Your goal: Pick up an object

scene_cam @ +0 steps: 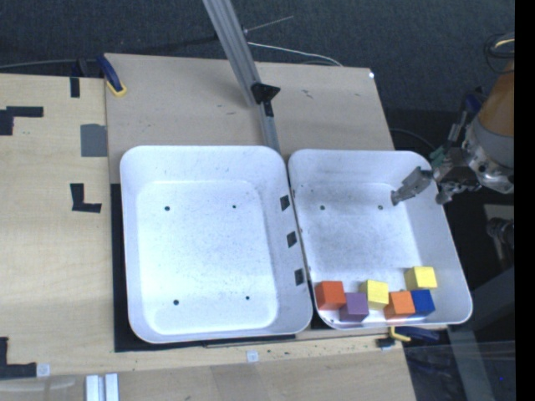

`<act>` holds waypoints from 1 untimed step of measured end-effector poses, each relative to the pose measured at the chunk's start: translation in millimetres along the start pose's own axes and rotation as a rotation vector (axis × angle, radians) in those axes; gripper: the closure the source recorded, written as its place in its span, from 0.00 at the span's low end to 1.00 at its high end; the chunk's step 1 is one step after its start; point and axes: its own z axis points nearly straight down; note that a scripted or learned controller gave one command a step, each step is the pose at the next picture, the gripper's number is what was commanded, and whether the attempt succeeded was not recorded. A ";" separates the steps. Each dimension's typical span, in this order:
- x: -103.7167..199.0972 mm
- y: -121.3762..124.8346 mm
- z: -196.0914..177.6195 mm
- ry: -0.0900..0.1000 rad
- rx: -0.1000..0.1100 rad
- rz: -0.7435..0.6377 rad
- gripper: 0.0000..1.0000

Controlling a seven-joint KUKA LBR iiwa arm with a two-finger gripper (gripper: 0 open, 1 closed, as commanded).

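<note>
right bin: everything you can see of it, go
The right bin is a shallow white tray with rounded corners, plastic by its look, its floor speckled with dark marks. It lies flat on the bench, its left rim against the left bin. Six small blocks cluster along its near edge: orange, purple, yellow, orange, blue, yellow. The gripper hangs above its far right corner.

you see two bins (205, 161) side by side; blocks (376, 295) lie along the right bin's near edge.
</note>
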 end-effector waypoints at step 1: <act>51.5 -10.6 29.4 0.002 0.004 -0.003 0.00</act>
